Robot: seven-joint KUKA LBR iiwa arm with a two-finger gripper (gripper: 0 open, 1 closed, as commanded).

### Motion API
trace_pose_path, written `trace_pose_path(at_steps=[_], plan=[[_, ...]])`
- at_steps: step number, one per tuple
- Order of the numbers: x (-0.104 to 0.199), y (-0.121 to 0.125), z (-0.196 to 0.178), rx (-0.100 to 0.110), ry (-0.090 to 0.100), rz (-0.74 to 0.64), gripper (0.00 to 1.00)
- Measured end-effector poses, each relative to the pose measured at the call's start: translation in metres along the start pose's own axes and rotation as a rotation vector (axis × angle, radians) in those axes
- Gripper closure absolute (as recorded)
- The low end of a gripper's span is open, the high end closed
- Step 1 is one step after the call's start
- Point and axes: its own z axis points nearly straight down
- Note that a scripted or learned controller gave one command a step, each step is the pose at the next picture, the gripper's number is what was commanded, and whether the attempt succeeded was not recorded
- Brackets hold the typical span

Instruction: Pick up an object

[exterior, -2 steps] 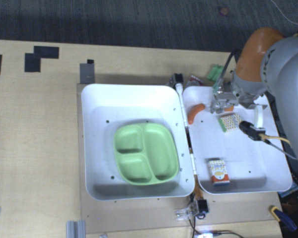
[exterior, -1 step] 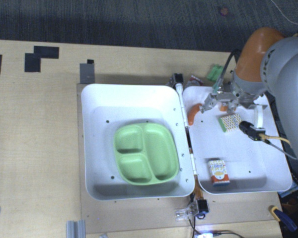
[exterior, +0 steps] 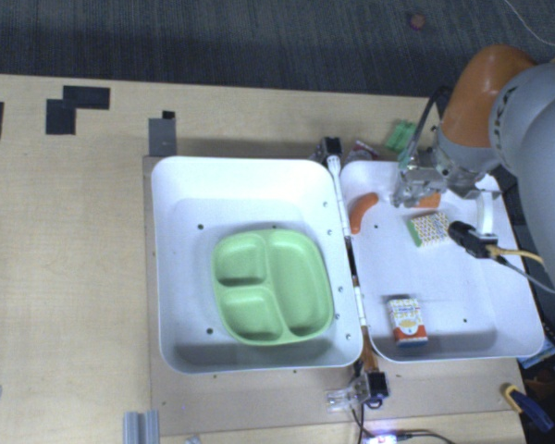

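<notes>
1. Hanging over the far end of the right bin [exterior: 462,285], the gripper [exterior: 414,192]; open or closed cannot be told.
2. The right bin is smooth white plastic. It holds one rounded orange piece [exterior: 362,209], one flat speckled square [exterior: 429,228] just beside the gripper, and one small printed carton [exterior: 407,320] near the front.
3. The left bin [exterior: 185,202] holds one glossy green plate [exterior: 273,285] with three compartments.

**End effector low over the right bin's far end**

The end effector [exterior: 413,192] hangs over the far end of the right bin [exterior: 462,285]. Just to its left in the view lies an orange oblong piece [exterior: 362,210], and just below it a speckled square pad [exterior: 429,229]. Well nearer the camera sits a small orange-and-white carton [exterior: 407,321]. Farther left, the left bin [exterior: 180,248] holds a green divided plate [exterior: 271,285].
</notes>
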Motion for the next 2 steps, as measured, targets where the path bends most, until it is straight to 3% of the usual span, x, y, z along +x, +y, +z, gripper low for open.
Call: trace_pose_path(at_steps=[1,2], plan=[[0.000,0.000,0.000,0.001,0.000,-0.001,0.00],[0.001,0.002,-0.011,-0.004,0.000,-0.004,1.00]])
